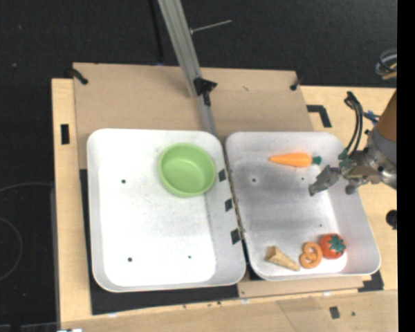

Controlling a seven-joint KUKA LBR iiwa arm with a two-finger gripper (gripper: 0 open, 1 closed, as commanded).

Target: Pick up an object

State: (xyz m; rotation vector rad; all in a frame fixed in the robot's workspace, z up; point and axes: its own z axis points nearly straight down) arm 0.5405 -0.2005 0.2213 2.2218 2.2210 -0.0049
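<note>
The right bin (pixel 283 220) holds an orange carrot (pixel 290 160) near its far edge. Along its near edge lie a tan wedge-shaped piece (pixel 281 258), an orange pretzel-like ring (pixel 310 254) and a red tomato (pixel 332 245). My gripper (pixel 330 180) hangs over the right side of this bin, a little right of and below the carrot's green tip. Its fingers are apart, with nothing between them. A green bowl (pixel 187 170) sits upright in the far right part of the left bin (pixel 124 220).
A grey metal post (pixel 183 43) slants up from the far edge between the two bins. The bins rest on a brown board (pixel 145 95) on the wooden bench. The arm's wrist (pixel 380 151) enters at the right edge.
</note>
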